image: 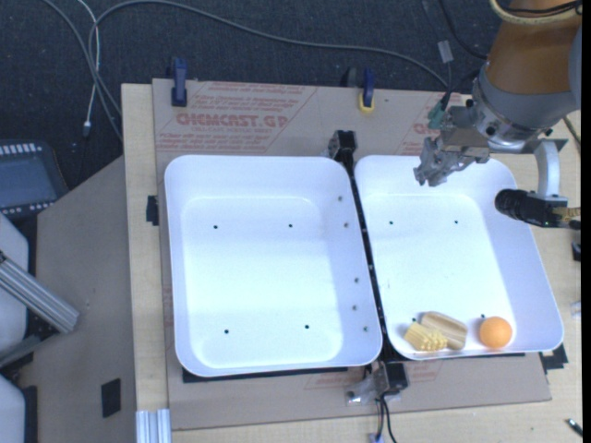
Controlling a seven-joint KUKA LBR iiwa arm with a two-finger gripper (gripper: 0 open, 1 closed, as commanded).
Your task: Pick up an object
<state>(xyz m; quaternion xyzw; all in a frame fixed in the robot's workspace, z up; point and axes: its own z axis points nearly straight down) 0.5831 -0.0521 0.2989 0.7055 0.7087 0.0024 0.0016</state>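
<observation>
In the right bin (462,247), three small things lie along the near edge: a yellow corn-like piece (426,338), a tan bread-like roll (445,324) touching it, and an orange ball (496,331) a little to their right. My gripper (436,170) hangs over the far edge of the right bin, well away from these objects. Nothing shows between its fingers.
The left bin (268,266) lies beside the right one, its rim touching along the middle. A black clamp (343,143) sits at the back where the bins meet. A black handle-like part (528,207) juts in over the right bin's right rim.
</observation>
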